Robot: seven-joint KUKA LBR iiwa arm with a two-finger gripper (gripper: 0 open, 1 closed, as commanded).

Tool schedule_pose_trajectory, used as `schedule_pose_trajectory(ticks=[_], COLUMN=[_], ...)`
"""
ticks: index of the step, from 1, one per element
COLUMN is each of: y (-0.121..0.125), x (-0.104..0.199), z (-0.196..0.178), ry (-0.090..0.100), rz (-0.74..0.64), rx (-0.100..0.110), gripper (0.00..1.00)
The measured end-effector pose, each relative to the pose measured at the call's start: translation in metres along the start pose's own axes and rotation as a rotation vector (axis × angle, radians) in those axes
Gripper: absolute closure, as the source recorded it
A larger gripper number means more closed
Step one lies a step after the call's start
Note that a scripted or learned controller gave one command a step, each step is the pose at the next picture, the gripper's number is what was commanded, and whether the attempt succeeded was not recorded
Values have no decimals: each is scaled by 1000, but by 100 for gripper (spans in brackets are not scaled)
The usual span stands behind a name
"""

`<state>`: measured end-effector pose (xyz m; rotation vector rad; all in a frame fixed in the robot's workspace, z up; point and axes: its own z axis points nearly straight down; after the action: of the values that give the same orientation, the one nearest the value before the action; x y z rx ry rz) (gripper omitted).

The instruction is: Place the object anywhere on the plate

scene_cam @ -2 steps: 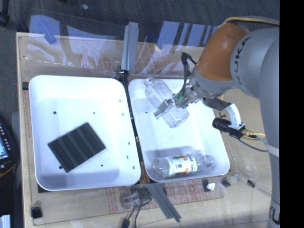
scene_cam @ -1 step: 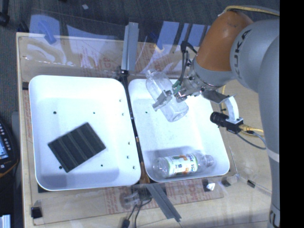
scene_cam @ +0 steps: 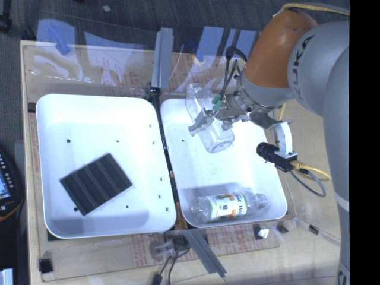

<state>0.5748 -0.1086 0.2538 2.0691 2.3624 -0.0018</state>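
In the camera view you see 2 white bins side by side: the left bin (scene_cam: 53, 111) holds a dark ribbed plate (scene_cam: 96, 183) lying flat at the lower left of the frame, and the right bin (scene_cam: 178, 117) sits at centre. The arm (scene_cam: 314, 52) reaches in from the upper right, and its gripper (scene_cam: 221, 113) hangs over the top of the right bin with a clear plastic cup (scene_cam: 212, 130) just under it. The cup is tilted and seems to be clamped by its rim, though its transparency makes the grip hard to confirm, so treat the hold as likely rather than certain. A plastic bottle (scene_cam: 228, 206) lies on its side along the bottom of the right bin. You look to be at the lift-and-carry step: the object is up, not yet over the plate. The next move calls for a sweep left across the divider, then a release above the plate. The bottle carries an orange and green label; its writing is too small to read.
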Motion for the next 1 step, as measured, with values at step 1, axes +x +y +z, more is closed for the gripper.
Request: schedule_pose_trajectory(ticks=[1], y=[7], x=[20], z=[-14], ry=[1], rz=[129], rx=[3], gripper=[100])
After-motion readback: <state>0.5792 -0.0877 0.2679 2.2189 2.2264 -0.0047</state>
